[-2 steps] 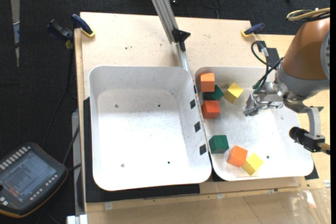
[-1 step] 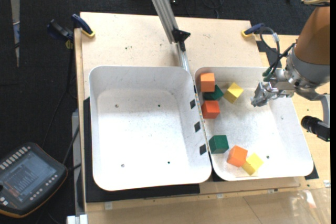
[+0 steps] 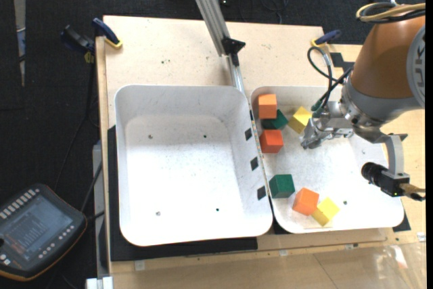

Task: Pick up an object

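While the pendant (image 3: pixel 30 230) with its screen lies on the dark floor at the near left corner, the bench (image 3: pixel 176 44) carries two white bins side by side. The left bin (image 3: pixel 128 105) is the bigger one. In the right bin (image 3: pixel 352 206), nearest the front edge, a yellow block (image 3: pixel 325 210) sits touching an orange block (image 3: pixel 306 201), and just beside them toward the divider is a green block (image 3: pixel 281 185). Farther back along the divider stands a red-orange block (image 3: pixel 272 141), then a dark green block (image 3: pixel 276 121) partly tucked under another orange block (image 3: pixel 268 105) at the bin's far left corner. A second yellow block (image 3: pixel 300 119) lies tilted just to the right of that cluster.

The arm (image 3: pixel 389 64), grey with its orange band, reaches in from the right, and the gripper (image 3: pixel 312 139) hangs low over the middle of the right bin, just beside that tilted yellow block. Its metal tips are too tangled with the wrist hardware for me to tell how wide the pincer stands, and I see no block between them.

Beyond the bins, a slanted aluminium bar (image 3: pixel 206 0) rises from the bench, with clamps (image 3: pixel 107 32) at the far corners.
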Controlling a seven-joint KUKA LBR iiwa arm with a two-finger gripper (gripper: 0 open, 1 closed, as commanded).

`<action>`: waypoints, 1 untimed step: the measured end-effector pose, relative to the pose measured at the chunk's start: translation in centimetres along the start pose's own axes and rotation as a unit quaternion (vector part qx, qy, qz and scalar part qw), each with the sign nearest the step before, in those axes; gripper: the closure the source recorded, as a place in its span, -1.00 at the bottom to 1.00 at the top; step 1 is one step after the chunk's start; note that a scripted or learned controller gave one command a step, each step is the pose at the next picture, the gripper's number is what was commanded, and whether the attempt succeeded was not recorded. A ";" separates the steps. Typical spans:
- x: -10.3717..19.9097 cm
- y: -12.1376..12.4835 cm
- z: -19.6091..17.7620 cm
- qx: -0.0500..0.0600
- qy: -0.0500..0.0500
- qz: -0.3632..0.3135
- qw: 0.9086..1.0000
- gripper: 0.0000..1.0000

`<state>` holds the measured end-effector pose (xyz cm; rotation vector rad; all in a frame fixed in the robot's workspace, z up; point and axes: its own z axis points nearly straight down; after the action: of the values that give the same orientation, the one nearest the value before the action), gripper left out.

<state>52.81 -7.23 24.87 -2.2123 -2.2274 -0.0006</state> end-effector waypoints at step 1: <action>5.8 -0.9 -0.5 -0.001 0.000 -0.001 1.000 1.00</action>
<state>51.88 -1.39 25.43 -2.2107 -2.2299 -0.0020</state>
